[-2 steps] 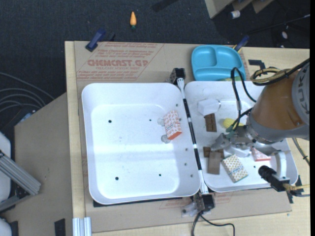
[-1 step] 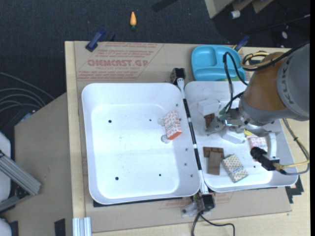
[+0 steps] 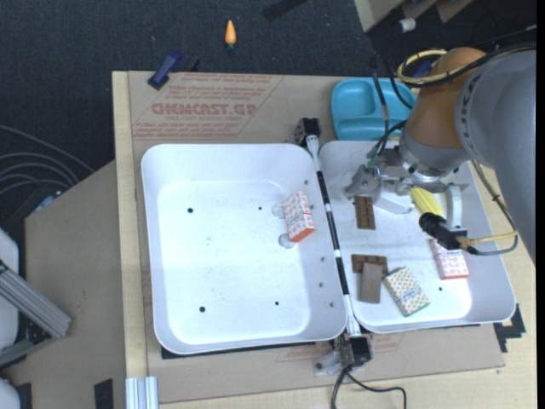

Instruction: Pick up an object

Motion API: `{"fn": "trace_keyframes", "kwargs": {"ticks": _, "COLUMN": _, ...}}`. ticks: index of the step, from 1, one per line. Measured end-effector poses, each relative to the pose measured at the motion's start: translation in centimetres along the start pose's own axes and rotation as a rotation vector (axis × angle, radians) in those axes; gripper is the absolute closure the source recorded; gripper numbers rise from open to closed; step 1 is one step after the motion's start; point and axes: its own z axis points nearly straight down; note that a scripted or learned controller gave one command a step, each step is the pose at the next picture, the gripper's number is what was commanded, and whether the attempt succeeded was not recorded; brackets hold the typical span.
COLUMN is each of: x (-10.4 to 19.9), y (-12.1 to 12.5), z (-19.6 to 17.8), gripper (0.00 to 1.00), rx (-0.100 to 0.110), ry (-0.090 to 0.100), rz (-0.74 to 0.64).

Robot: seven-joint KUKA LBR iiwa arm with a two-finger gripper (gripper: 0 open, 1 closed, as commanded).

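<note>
1. Grey arm (image 3: 504,100), nearest the lens, enters from the right of the frame. Its orange band (image 3: 436,118) sits above the upper part of the right bin (image 3: 487,303).
2. Its gripper (image 3: 368,183) hangs over the upper left of that bin, close to the wall shared with the left bin (image 3: 221,262). Whether it is wide or narrow cannot be told.
3. Just below the gripper in the frame lies a brown block (image 3: 364,212). It cannot be told whether the two touch.
4. To the gripper's right, a yellow object (image 3: 423,201) shows partly under the wrist.
5. Lower right in the same bin lies a red-and-white packet (image 3: 451,263).
6. Toward the bin's lower left, two brown pieces (image 3: 370,278) lie against each other, and a patterned box (image 3: 406,291) sits just beside them on the right.
7. Across the shared wall, a red-and-white carton (image 3: 298,216) rests at the right side of the left bin.
8. Above the right bin, a blue tub (image 3: 364,109) stands on the bench.
9. In the upper left of the frame, an orange bit (image 3: 230,32) and a blue piece (image 3: 165,70) lie well apart from the bins.
</note>
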Motion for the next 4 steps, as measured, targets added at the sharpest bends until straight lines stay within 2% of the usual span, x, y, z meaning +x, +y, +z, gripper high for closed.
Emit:
{"fn": "trace_keyframes", "kwargs": {"ticks": 1, "x": -0.2, "y": 0.3, "z": -1.4, "gripper": 1.00, "rx": -0.008, "ry": -0.004, "rz": 0.000}}
{"fn": "trace_keyframes", "kwargs": {"ticks": 2, "x": -0.2, "y": 0.3, "z": -1.4, "gripper": 0.00, "rx": -0.007, "ry": -0.004, "rz": 0.000}}
{"fn": "trace_keyframes", "kwargs": {"ticks": 3, "x": -1.0, "y": -2.6, "z": -0.1, "gripper": 0.00, "rx": -0.007, "ry": 0.000, "rz": -0.001}}
{"fn": "trace_keyframes", "kwargs": {"ticks": 4, "x": -1.3, "y": -2.3, "z": -1.5, "gripper": 1.00, "rx": -0.016, "ry": -0.008, "rz": 0.000}}
